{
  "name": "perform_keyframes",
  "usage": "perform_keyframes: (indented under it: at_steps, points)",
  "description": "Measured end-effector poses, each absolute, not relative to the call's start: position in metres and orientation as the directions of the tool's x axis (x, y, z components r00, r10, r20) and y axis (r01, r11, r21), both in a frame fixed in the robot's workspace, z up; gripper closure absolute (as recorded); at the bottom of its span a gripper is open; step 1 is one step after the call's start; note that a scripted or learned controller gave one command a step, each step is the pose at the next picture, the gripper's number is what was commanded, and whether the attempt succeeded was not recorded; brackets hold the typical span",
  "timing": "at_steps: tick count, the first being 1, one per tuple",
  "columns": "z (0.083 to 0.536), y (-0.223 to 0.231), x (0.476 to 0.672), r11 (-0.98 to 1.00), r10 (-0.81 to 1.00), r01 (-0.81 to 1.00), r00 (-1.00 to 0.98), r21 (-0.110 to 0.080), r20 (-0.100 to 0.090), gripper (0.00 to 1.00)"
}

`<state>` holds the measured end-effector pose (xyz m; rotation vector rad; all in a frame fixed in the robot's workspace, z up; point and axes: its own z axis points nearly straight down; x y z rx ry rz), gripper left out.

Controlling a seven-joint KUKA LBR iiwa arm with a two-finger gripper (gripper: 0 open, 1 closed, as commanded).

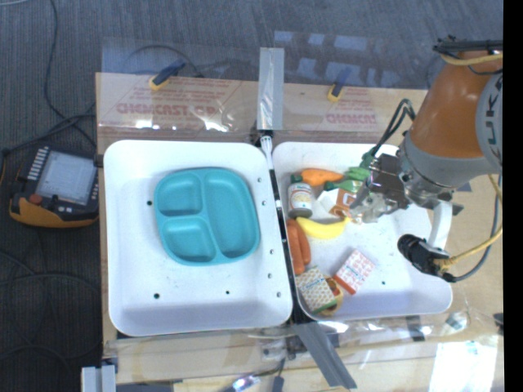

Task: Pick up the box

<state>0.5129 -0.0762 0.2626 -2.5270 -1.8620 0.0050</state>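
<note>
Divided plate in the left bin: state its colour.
Turquoise blue, plain, as the camera view shows: plate in the left bin.

teal plate (205, 216), yellow banana (321, 229), red-white box (355, 271)

The box (355, 271) lies flat in the right bin (409, 300), toward its near edge. It's a small carton, white with red print on its top face, turned at a slant to the bin's walls. A patterned packet (317, 290) sits just beside it on the left.
</note>
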Motion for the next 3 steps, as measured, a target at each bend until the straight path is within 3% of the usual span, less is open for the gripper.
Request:
perform_keyframes:
  at_steps: [1,2,3]
  points:
    - [0.255,-0.050,0.503,-0.346,0.938,0.938,0.346,-0.005,-0.001,1.00]
    - [0.268,-0.027,0.581,-0.226,0.974,0.974,0.226,-0.002,-0.005,1.00]
    - [0.221,-0.041,0.563,-0.314,0.949,0.949,0.314,-0.003,-0.005,1.00]
